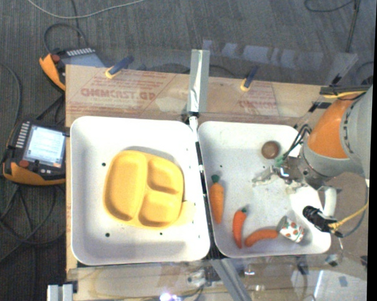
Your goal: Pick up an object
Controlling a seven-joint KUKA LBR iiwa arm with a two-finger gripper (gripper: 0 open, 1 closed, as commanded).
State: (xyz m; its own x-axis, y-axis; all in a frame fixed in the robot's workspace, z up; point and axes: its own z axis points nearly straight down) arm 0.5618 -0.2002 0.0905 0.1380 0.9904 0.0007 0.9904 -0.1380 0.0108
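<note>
In the left bin lies a glossy yellow divided tray; the right bin holds three smooth tapered carrots – one bent – a patterned cup and a brown disc; the gripper hangs near the disc.

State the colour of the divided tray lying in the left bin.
Yellow. The divided tray shows plainly in the camera view, lying in the left bin.
</note>
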